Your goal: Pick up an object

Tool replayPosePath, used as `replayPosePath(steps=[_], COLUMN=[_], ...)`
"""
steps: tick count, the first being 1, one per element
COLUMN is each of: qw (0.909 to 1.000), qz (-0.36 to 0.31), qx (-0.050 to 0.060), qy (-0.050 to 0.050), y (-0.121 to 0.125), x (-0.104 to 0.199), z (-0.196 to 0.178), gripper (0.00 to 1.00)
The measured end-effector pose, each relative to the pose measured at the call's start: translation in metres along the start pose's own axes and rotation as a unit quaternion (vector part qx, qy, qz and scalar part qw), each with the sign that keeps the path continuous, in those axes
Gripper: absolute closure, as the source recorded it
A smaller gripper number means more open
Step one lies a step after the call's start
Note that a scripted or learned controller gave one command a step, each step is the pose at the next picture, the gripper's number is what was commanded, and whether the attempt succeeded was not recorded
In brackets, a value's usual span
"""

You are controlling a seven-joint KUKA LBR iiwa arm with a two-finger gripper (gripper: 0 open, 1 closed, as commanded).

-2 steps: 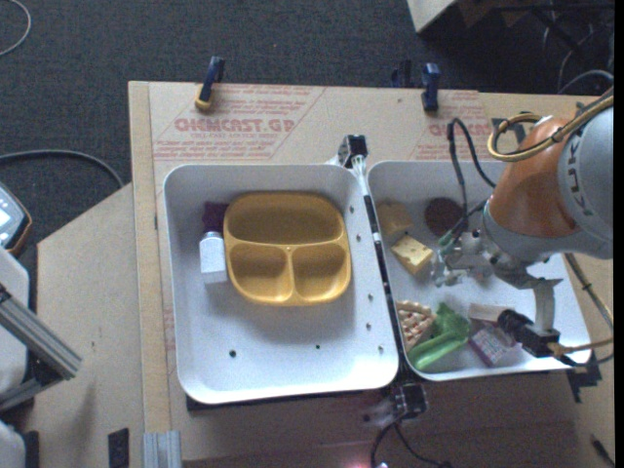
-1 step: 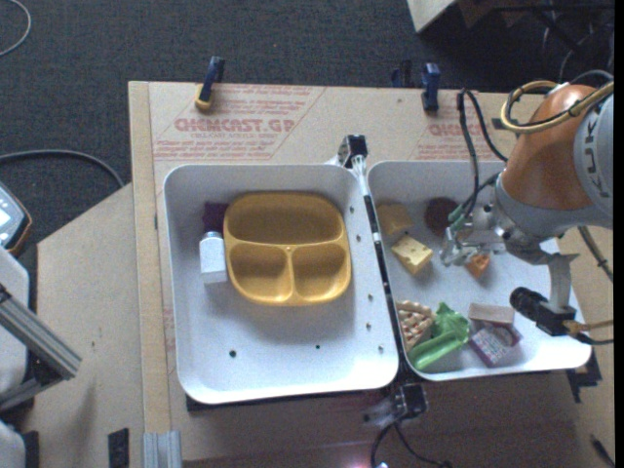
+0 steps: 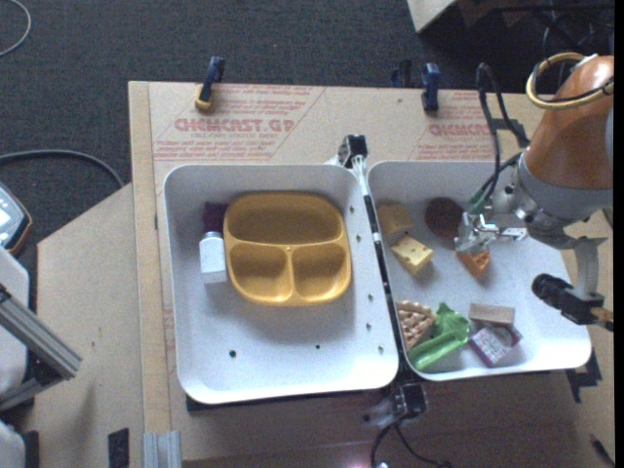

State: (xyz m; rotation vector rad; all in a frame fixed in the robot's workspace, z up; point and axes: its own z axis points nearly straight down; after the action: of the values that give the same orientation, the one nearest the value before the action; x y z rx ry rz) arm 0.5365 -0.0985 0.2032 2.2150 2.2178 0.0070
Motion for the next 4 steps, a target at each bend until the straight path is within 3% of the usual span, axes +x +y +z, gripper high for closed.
replayPosePath(steps=[1, 2, 3, 4], qw=[1.0, 1.0, 1.0, 1.0], qz=[0.0, -0.003, 0.0, 0.001], qx=[0.001, 0.002, 0.002, 0.002], qy=[0.0, 0.001, 0.0, 0.0], y=[0.001, 0.019, 0.027, 0.032], x=[0.0, 0.059, 0.067, 0.049], z=[-0.023, -0.027, -0.02, -0.025], gripper=[1.0, 1.0, 1.0, 1.0])
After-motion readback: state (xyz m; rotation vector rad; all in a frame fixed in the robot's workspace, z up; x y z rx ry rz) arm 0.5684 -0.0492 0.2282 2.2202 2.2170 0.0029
